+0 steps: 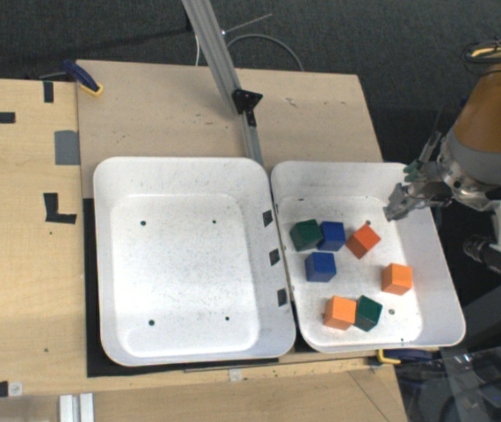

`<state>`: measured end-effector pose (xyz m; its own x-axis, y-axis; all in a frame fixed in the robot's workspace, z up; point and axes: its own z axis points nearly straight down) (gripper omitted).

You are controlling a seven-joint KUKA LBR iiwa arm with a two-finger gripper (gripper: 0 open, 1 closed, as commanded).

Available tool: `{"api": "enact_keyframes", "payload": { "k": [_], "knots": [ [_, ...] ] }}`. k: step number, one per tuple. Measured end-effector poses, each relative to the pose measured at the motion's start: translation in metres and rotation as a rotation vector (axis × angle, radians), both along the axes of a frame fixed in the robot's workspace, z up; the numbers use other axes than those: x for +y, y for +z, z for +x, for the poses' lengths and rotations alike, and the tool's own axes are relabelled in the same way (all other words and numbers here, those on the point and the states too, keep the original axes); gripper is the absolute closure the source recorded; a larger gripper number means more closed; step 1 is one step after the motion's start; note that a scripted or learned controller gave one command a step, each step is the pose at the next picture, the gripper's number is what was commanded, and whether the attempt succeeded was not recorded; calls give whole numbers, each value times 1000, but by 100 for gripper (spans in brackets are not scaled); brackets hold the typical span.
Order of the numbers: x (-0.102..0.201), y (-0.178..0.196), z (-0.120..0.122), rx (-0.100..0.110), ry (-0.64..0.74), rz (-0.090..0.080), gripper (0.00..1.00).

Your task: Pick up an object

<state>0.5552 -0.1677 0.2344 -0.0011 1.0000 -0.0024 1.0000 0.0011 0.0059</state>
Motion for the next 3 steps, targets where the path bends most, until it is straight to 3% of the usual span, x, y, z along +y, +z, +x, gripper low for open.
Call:
{"api": "enact_keyframes", "payload": {
  "k": [1, 3],
  "knots": [
    [0, 53, 1, 1, 1, 1, 100],
    [96, 19, 8, 8, 4, 3, 100]
  ]
}}
